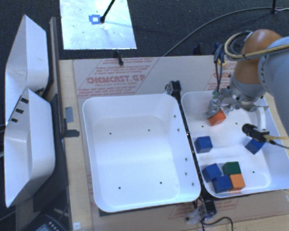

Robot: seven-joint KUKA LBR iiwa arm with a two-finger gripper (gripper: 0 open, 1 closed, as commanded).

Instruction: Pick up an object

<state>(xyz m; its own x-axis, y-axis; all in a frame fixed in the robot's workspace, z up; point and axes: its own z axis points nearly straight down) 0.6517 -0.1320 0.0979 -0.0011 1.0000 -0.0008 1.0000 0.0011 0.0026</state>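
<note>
So the arm (pixel 274 69) comes in from the right, grey with that orange band near the wrist, and it's reaching down into the right bin (pixel 287 176). The end effector (pixel 217 111) sits in the upper left part of that bin, and there's an orange block (pixel 216 117) right at its fingertips, tilted a bit. The block looks pinched between the fingers, with the metal bits on either side of its top, though the view is a little fuzzy right there. Whether the block is off the bin floor or touching it, I can't tell from this angle. The rest of the stuff is in the same bin: a blue block (pixel 203 144) sitting alone near the left wall, another blue block (pixel 254 146) over toward the right side just beside a black cable end, and then a little cluster at the front with two blue blocks (pixel 212 172), a green block (pixel 231 168) and a second orange block (pixel 237 181) all bunched up touching each other. The left bin (pixel 92 111) sits right next to it on the counter (pixel 76 191), their rims meeting along the middle.
</note>
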